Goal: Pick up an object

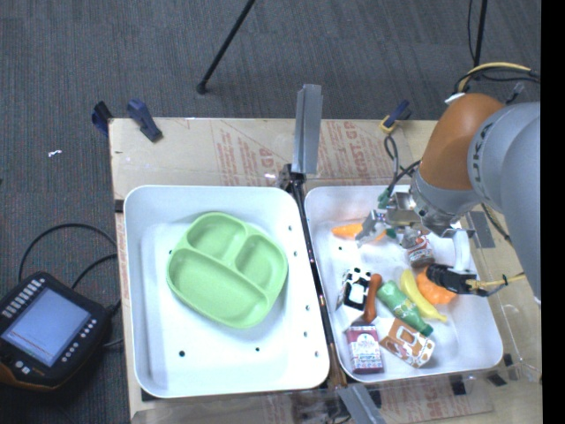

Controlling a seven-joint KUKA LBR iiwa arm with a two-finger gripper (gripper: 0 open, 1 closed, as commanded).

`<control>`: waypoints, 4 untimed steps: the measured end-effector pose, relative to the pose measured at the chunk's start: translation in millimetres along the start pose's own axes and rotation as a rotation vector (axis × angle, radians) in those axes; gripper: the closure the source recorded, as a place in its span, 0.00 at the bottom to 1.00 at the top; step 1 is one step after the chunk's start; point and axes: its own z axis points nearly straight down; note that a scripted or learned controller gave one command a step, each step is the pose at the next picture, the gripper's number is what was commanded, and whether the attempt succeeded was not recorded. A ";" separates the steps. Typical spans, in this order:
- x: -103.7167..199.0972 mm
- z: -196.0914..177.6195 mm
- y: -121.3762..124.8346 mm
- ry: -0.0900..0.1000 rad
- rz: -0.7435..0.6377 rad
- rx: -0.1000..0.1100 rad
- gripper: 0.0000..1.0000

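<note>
My gripper [391, 222] hangs low over the back of the right bin [485, 343], under the arm's orange band. An orange carrot-like piece [348, 230] lies just to its left, close to it. A small red and white packet [418, 253] lies just to its right. Toward the front lie a black and white item [356, 290], a red sausage [372, 297], a green bottle [404, 306], a yellow banana [418, 291] and an orange piece [440, 291]. A maroon box [364, 347] and an orange and white carton [408, 343] sit at the front.
The left bin [146, 325] holds a light green divided plate [228, 268]. A grey upright post [307, 135] stands behind the divide between the bins. Blue clamps [141, 117] grip the bench's far left edge. A pendant [46, 325] lies on the floor at left.
</note>
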 end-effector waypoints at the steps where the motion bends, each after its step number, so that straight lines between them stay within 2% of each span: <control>1: 54.7 18.1 12.6 -0.001 -0.058 -0.002 0.00; 2: -16.5 19.1 -113.0 0.001 -0.181 -0.001 0.00; 3: -59.6 12.8 -138.8 -0.004 -0.167 -0.030 0.00; 4: -61.8 4.7 -138.6 -0.004 -0.162 -0.028 1.00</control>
